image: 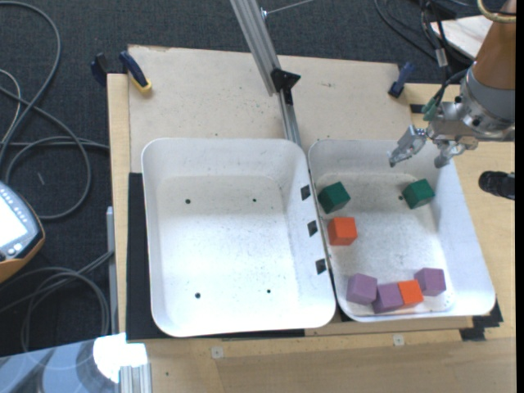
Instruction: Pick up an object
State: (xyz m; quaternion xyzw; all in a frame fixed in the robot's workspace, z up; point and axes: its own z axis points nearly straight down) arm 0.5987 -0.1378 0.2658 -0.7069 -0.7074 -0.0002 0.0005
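The nearest candidate is the green cube (pixel 418 193) by the right wall of the right bin (pixel 467 244), up toward its far end. It sits alone on the bin floor, well apart from the second green cube (pixel 333 196), which lies against the bin's left wall, with an orange cube (pixel 342 231) just in front of that one. Along the near edge a cluster sits packed together — a purple cube (pixel 362 288), another purple cube (pixel 388 298), a small orange cube (pixel 410 292) and a third purple cube (pixel 431 282).

You are at the approach step: nothing is gripped yet. The hand (pixel 424 151) hovers over the far end of the right bin, just beyond the lone green cube and above it. Its two fingers stand apart, pointing down, with nothing between them.

The next move, as I judge it, calls for a short shift toward the bin's near edge to centre over that green cube, then a straight descent — watch the right wall, since the cube lies close to it and one finger may catch the rim.

The arm (pixel 495 64) comes in from the worktop's far right corner, wrist bent down. The left bin (pixel 164 244) holds no cubes.
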